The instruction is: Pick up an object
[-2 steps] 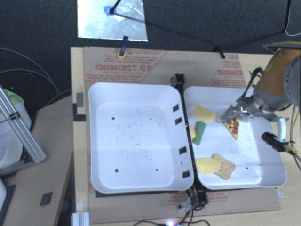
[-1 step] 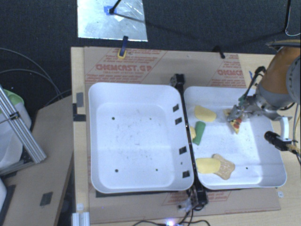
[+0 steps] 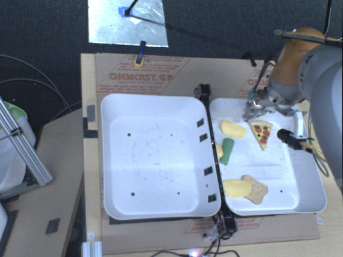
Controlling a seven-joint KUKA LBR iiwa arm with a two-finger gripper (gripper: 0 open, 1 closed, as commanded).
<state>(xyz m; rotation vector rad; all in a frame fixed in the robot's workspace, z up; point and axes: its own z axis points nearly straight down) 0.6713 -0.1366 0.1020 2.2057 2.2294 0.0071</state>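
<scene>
Several toy foods lie in the right bin. A pizza slice sits at the back. To its left is a yellow lemon-like piece, with a green pickle below that. Near the front lie a yellow piece and a tan cookie-like piece, touching. My gripper hangs over the bin's back part, just up and left of the pizza slice and right of the lemon piece. Nothing shows between its fingers.
The left bin stands beside the right one, with black clips along the shared wall. The grey arm with its orange band fills the upper right. A metal sheet lies beyond the bench.
</scene>
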